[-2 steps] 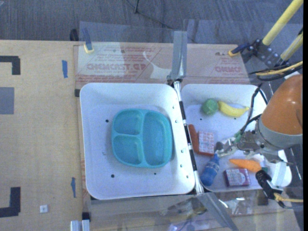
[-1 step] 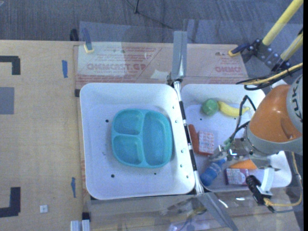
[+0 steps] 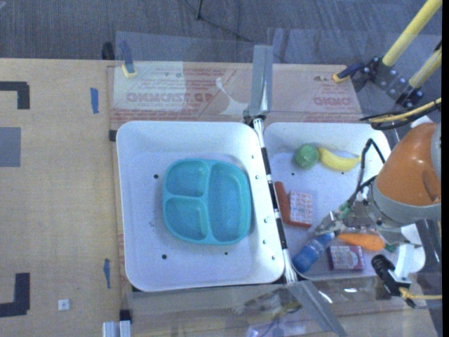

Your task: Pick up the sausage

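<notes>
The sausage is a short red-brown stick lying along the left wall of the right bin, next to a small printed box. My gripper hangs low over the right bin's front half, to the right of the sausage and apart from it. It sits just above a blue bottle and an orange carrot. Nothing of the sausage is at the gripper.
A green fruit and a yellow banana lie at the back of the right bin. A pink packet lies at its front. The left bin holds a blue divided plate. The arm's orange band overhangs the right bin's right side.
</notes>
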You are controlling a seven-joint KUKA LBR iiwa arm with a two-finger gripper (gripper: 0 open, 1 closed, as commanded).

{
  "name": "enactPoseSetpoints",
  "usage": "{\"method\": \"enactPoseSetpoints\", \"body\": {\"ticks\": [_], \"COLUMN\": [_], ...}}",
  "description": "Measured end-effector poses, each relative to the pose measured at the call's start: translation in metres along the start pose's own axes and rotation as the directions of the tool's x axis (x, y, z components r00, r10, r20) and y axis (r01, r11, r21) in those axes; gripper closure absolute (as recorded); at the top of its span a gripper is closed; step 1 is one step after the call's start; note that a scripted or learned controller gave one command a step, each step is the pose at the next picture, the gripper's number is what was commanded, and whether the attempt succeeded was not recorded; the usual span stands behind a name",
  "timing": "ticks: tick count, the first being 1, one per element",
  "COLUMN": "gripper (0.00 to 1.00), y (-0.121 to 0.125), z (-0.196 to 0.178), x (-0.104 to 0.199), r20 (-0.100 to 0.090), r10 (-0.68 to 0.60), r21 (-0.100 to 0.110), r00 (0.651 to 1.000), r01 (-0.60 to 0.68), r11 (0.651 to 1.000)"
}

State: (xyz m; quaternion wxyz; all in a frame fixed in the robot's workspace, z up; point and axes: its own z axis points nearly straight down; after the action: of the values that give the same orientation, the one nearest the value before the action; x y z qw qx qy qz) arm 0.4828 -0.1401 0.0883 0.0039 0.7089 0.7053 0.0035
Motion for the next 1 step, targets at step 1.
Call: {"method": "enactPoseSetpoints", "body": {"ticks": [1], "gripper": [0.00], "y": [0.0145], "z": [0.0003], "x": [-0.0024], "r20": [0.002], "r10": [-0.018], "r21": [0.003], "r00": [1.000], "r01": [0.018], "r11": [1.000]}}
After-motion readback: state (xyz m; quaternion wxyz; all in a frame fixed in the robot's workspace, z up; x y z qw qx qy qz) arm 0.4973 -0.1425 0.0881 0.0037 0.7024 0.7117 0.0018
